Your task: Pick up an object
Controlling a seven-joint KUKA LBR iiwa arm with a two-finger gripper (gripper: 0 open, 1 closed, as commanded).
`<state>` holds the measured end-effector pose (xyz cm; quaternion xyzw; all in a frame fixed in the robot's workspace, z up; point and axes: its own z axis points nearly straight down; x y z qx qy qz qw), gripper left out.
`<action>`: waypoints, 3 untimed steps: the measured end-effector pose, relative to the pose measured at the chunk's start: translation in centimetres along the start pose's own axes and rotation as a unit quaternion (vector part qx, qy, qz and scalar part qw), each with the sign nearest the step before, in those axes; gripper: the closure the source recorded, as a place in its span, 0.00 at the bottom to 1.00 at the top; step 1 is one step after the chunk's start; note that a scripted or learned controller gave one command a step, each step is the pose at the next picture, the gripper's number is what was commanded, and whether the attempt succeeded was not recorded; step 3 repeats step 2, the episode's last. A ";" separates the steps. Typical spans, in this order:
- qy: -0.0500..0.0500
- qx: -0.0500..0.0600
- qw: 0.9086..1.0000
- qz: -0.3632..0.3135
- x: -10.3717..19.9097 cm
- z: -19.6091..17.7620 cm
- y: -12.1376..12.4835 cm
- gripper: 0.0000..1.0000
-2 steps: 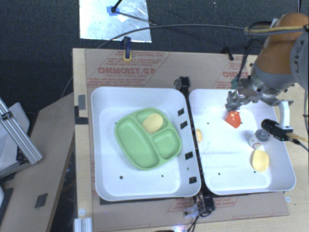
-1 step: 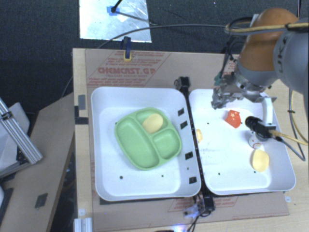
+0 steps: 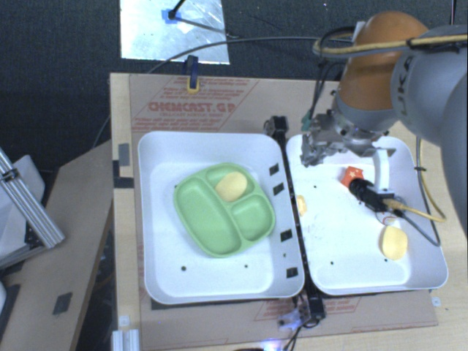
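Observation:
My gripper (image 3: 312, 154) hangs over the far left corner of the right bin (image 3: 344, 269), under the grey arm with its orange band. A small orange-red object (image 3: 352, 174) lies on the bin floor just to the right of the gripper, apart from it. Near the bin's right wall rests a pale yellow rounded object (image 3: 393, 243). A tiny yellow piece (image 3: 300, 205) sits by the bin's left wall. I see nothing held in the gripper.
The left bin (image 3: 168, 269) holds a green divided plate (image 3: 212, 229) with a yellow rounded object (image 3: 232, 186) in its far compartment. A black divider with clips (image 3: 285, 196) runs between the bins.

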<state>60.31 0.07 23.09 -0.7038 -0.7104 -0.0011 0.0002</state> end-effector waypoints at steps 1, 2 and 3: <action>0.000 0.000 1.000 -0.001 5.7 -0.9 -0.4 1.00; 0.000 0.000 1.000 0.000 10.0 -0.7 -0.8 1.00; 0.000 0.000 1.000 0.000 10.0 -0.7 -0.8 1.00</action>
